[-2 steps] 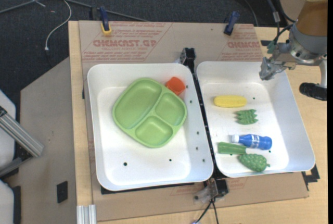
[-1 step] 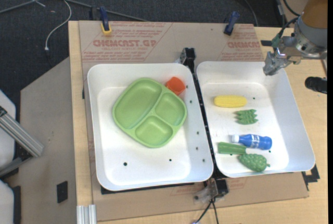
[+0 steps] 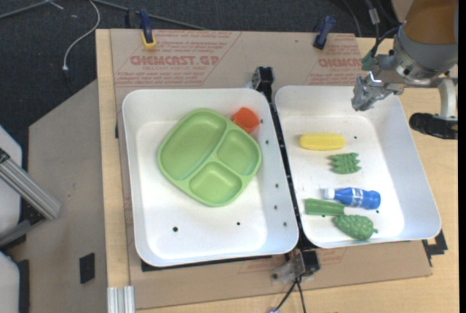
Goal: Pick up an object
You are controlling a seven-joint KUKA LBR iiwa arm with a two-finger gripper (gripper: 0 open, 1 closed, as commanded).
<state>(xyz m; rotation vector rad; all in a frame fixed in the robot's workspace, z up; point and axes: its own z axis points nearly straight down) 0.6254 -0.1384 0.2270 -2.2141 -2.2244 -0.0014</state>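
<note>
In the right bin [image 3: 408, 159] lie a yellow oblong piece [image 3: 322, 142], a small green leafy toy [image 3: 345, 163], a blue and white bottle [image 3: 354, 196], a green stick [image 3: 323, 207] and a green bumpy toy [image 3: 355, 226]. My gripper [image 3: 366, 97] hangs over the bin's far right corner, up and to the right of the yellow piece, with nothing seen between its fingers. The left bin [image 3: 145, 217] holds a green divided plate [image 3: 210, 156] and an orange object [image 3: 246, 119] at the plate's far edge.
The bins sit on a cardboard sheet [image 3: 182, 53] held by two clamps [image 3: 148, 33] at the back. A black bracket [image 3: 263, 78] stands between the bins at the far end. Cables run across the dark floor [image 3: 58, 6] at the left.
</note>
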